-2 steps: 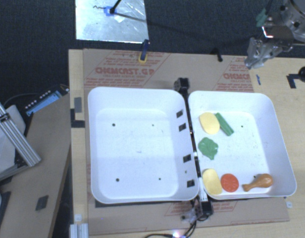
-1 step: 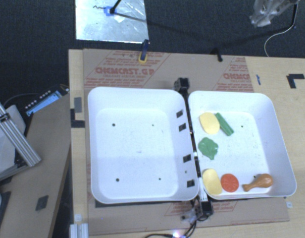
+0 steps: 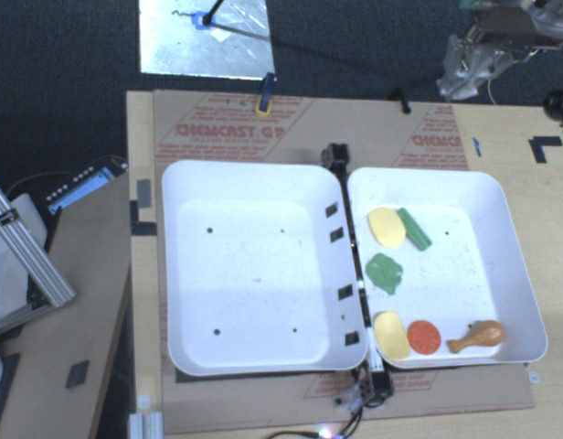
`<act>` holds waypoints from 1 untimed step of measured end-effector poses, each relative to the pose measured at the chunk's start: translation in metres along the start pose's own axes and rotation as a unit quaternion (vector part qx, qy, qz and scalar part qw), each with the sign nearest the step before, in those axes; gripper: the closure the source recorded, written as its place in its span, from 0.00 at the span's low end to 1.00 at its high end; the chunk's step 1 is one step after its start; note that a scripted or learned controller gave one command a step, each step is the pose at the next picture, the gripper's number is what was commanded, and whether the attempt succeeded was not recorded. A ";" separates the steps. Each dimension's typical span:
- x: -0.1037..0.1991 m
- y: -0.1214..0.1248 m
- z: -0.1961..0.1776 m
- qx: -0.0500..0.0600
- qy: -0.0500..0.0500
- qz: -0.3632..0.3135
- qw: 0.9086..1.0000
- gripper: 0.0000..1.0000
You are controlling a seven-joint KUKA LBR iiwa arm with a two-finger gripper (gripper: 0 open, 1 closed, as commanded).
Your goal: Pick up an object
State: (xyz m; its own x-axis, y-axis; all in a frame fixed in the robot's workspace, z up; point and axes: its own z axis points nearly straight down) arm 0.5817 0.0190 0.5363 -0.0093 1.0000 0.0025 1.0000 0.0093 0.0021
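While the hand (image 3: pixel 464 69) hangs high beyond the table's (image 3: pixel 227 122) far edge, its grip impossible to tell, nothing looks picked yet: the toy foods, among them a chicken leg (image 3: pixel 477 336), all lie in the right bin (image 3: pixel 515 236).

A single fixed camera observes the scene from above the counter (image 3: pixel 217 117), looking down at a slant rather than straight overhead. The far edge of the counter sits toward the top of the frame, with dark floor beyond it; the near edge runs along the bottom. The viewpoint stands well back: both white bins fit whole within the frame, the left bin (image 3: pixel 185 273) and the right bin (image 3: pixel 515 263) lying side by side near the centre. Margins of counter surface surround them. The arm's wrist end with its pincer (image 3: pixel 464 73) enters at the upper right corner. A second, lower work surface (image 3: pixel 71 282) occupies the left margin.
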 end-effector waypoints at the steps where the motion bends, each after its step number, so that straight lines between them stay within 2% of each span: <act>1: 0.059 -0.092 0.000 0.000 0.000 -0.001 1.000 1.00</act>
State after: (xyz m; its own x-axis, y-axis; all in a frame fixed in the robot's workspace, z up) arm 0.4892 0.0771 0.5362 -0.0119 0.9999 0.0035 0.9999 0.0119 0.0020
